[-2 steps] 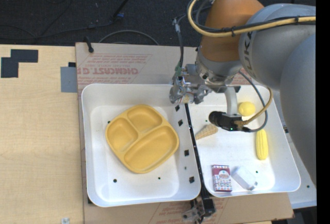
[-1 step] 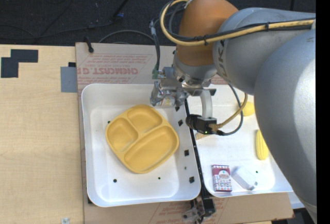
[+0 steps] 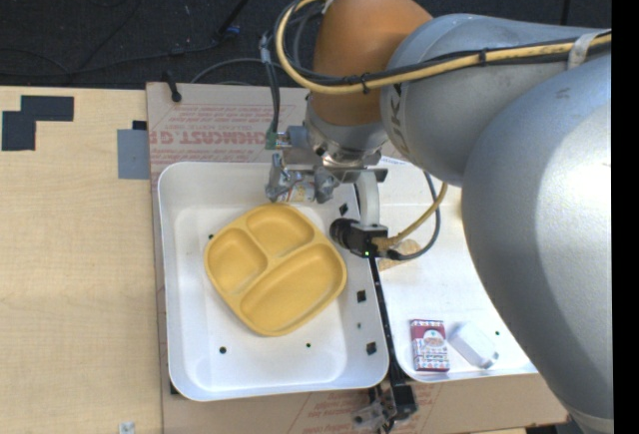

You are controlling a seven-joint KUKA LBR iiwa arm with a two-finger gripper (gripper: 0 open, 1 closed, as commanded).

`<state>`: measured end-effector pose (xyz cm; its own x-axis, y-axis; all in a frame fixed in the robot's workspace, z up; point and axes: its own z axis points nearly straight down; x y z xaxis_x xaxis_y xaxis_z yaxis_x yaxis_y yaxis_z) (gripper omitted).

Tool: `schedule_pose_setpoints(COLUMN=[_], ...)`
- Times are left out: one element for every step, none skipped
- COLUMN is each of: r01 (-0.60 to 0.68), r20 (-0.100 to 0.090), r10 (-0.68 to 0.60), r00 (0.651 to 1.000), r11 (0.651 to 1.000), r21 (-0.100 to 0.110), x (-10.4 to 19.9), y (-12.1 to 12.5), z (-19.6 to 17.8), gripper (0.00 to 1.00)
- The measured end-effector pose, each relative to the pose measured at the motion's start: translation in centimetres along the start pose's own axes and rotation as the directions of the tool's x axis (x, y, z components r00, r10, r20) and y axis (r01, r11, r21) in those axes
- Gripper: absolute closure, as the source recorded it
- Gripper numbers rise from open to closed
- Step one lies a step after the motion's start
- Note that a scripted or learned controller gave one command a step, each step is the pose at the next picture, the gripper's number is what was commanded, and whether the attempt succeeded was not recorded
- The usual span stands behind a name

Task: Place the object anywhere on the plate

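**Arm over left bin, object in right bin**

Wood bench [image 3: 70, 262], two white bins. Left bin [image 3: 190, 342] holds the yellow divided plate [image 3: 277, 267], tilted diagonally. Gripper [image 3: 302, 185] sits just past the plate's far edge, near the bin's back wall; can't tell its state. Small red box [image 3: 429, 344] lies in the right bin [image 3: 449, 262], beside a white-grey piece [image 3: 472, 346], well apart from the plate.
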<state>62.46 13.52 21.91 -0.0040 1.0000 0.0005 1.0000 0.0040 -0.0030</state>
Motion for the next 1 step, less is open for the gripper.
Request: schedule_pose_setpoints(r01=[-0.002], r20=[0.001], r10=[0.002], r00=[1.000], r11=[1.000], r21=[0.001], x=[-0.13], y=[-0.02], z=[-0.01], gripper=[0.00])
